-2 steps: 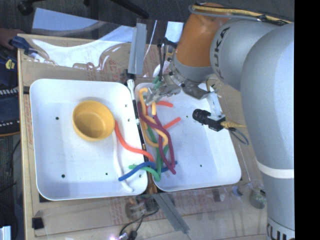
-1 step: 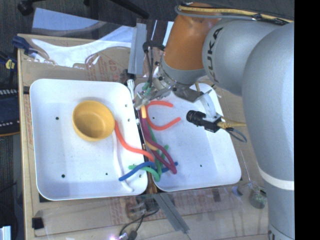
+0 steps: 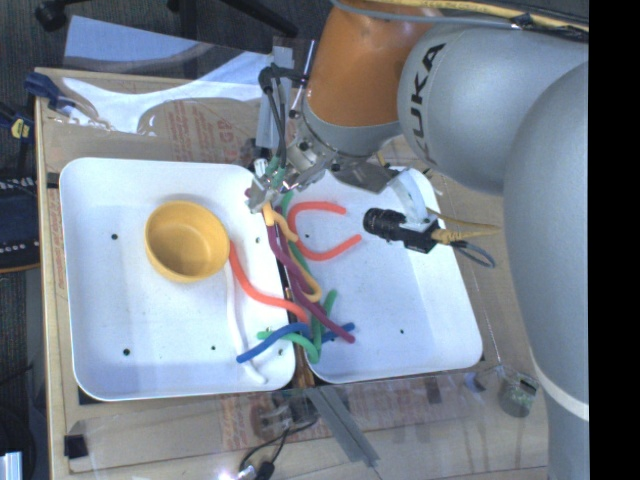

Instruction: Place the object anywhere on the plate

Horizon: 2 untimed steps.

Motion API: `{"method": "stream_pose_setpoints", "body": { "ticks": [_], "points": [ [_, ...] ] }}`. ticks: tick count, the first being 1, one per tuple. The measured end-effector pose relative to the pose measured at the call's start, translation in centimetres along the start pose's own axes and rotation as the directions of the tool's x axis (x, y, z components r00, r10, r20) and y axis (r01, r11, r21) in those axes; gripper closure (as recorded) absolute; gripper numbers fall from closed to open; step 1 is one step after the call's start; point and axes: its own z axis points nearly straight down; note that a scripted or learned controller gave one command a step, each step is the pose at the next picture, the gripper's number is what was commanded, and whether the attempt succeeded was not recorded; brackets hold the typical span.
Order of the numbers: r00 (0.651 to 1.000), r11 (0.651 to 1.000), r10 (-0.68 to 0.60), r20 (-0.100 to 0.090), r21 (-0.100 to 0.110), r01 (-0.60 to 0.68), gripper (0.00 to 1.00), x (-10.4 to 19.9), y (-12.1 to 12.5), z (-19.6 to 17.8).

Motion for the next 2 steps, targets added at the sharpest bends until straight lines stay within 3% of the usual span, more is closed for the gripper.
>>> {"method": "stream_pose_setpoints", "body": {
  "ticks": [1,2],
  "points": [
    [0.953,0.953,-0.304,0.002,-0.002,0.304,1.00,2.0,4.1,-1.0],
    [0.922,0.922,-0.387,-0.001,0.001,0.387,1.00,3.4,6.1,1.5]
  ]
}}
